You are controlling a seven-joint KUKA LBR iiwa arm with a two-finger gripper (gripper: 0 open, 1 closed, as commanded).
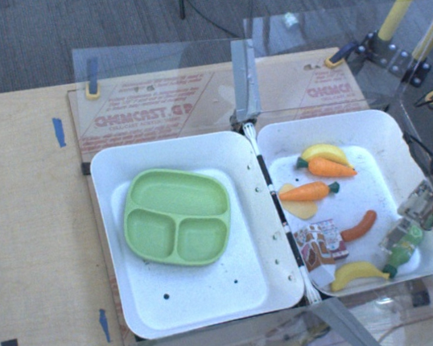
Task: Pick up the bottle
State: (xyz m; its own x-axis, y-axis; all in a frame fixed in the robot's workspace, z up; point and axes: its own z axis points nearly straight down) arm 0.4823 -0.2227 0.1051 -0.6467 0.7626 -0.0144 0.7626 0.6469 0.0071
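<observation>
The bottle (404, 245) lies tilted in the right bin's (414, 137) near right corner, just under the gripper (420, 211). It looks light, slick plastic, so I'd grab mid-body. Can't tell the finger gap.

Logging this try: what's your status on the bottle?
Gripper low in right bin, at green bottle; grip not confirmed. Bottle lying near front right corner. Banana close beside it.

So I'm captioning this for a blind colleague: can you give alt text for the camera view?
The arm's tool is down over a green bottle at the right bin's near right corner, among two bananas, two carrots, a sausage and a packet. The left bin has a green divided plate.
</observation>
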